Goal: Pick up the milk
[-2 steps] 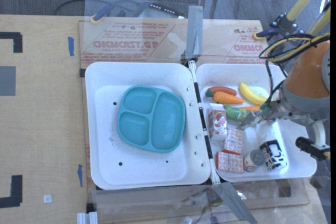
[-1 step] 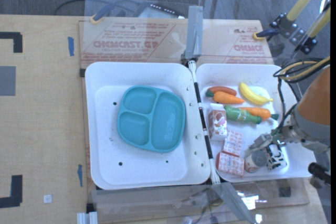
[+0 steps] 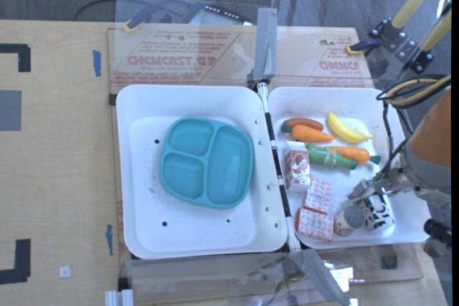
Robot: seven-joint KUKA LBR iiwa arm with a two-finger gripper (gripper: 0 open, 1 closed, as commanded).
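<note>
Right bin [image 3: 401, 229], front right corner: milk [image 3: 376, 213], cow-spotted, just beside a grey can [image 3: 349, 218]. My pincer [image 3: 369, 190] sits above the milk; fingers apart or together, I cannot tell. Back edge: banana [image 3: 348, 128], carrots [image 3: 313, 132]. Left bin [image 3: 136, 154], centre: blue plate [image 3: 208, 161].

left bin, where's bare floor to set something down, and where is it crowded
The left bin has bare white floor all around the teal divided plate, widest along its left wall and front edge. The right bin is crowded: carrots, banana and cartons fill it, with the end effector low at its right.
</note>
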